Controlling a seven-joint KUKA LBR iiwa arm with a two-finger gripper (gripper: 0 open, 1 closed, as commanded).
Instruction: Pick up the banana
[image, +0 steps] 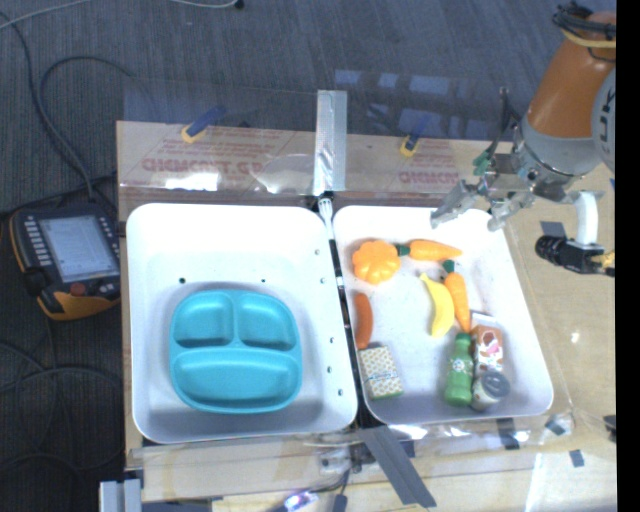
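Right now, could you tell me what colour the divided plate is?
Light blue: the divided plate, in the left bin, camera view.

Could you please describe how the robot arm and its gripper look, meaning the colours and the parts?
The arm has a broad orange band above a grey wrist section, with a white link beside it at the edge of the view. The gripper is grey metal with two thin fingers. Small green parts sit on the wrist block just above them.

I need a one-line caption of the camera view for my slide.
Open gripper hovers over right bin's far edge; banana lies among toy foods, untouched.
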